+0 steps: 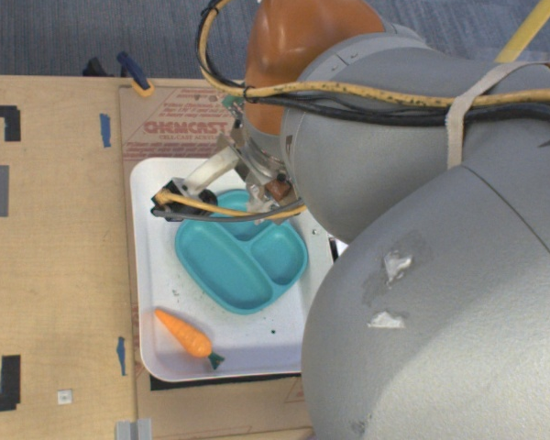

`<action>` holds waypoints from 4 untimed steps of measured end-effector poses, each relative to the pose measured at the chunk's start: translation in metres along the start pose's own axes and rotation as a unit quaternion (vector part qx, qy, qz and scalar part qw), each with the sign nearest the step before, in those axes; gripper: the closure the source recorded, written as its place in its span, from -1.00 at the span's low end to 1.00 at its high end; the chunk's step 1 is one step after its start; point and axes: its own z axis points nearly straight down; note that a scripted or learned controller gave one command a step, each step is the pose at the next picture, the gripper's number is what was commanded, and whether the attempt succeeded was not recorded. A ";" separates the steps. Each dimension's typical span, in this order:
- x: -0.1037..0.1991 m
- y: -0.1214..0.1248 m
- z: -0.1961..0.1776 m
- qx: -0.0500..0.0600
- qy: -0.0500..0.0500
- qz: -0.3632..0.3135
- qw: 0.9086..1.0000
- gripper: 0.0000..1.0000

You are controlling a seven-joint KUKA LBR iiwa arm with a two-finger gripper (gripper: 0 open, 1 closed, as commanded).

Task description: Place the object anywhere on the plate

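A teal divided plate [238, 262] lies in the middle of the white bin [145, 246]. An orange toy carrot [184, 334] with a green tip lies on the bin floor near the front left corner, apart from the plate. My gripper [257, 191] hangs over the plate's far edge, under the orange wrist band. The arm's bulk covers the bin's right side and the plate's right rim.
Brown cardboard [55, 246] with black marks and blue tape pieces [104, 128] covers the bench left of the bin. The grey arm [440, 246] takes up the whole right half of the view.
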 end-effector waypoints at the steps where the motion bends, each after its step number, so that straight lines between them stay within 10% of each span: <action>1: -0.093 0.174 0.005 0.006 -0.008 0.077 0.997 1.00; 2: -0.118 0.120 0.094 0.008 -0.010 0.156 0.988 1.00; 3: -0.116 0.121 0.082 0.008 -0.009 0.151 0.988 1.00; 4: -0.069 0.055 0.071 0.005 -0.003 0.132 0.991 1.00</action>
